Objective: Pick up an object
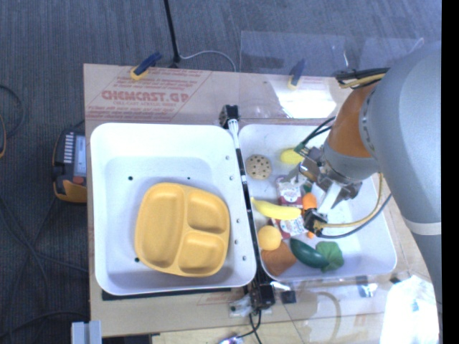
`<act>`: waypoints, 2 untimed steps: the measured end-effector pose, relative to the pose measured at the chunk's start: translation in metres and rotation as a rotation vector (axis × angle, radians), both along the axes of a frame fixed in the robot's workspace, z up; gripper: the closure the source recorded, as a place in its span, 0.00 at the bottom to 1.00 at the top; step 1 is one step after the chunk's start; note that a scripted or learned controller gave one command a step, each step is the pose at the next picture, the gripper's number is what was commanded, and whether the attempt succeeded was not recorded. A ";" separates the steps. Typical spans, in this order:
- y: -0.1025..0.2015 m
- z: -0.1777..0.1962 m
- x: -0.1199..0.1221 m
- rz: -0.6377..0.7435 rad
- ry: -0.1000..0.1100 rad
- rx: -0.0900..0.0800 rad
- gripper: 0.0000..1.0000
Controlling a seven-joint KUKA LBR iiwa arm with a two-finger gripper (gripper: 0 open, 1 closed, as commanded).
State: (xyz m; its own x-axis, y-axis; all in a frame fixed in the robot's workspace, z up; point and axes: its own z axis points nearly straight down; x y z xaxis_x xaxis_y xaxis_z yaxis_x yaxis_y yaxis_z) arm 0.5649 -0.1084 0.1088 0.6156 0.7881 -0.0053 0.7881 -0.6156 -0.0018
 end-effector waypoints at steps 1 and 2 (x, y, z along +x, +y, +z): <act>-0.001 0.006 -0.001 0.001 0.009 -0.002 1.00; 0.009 0.119 0.030 -0.216 -0.003 0.000 1.00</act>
State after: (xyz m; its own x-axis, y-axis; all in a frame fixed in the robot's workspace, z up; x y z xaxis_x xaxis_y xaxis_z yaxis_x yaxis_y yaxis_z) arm 0.5946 -0.0994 0.2283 0.7702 0.6377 -0.0032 0.6377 -0.7702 0.0010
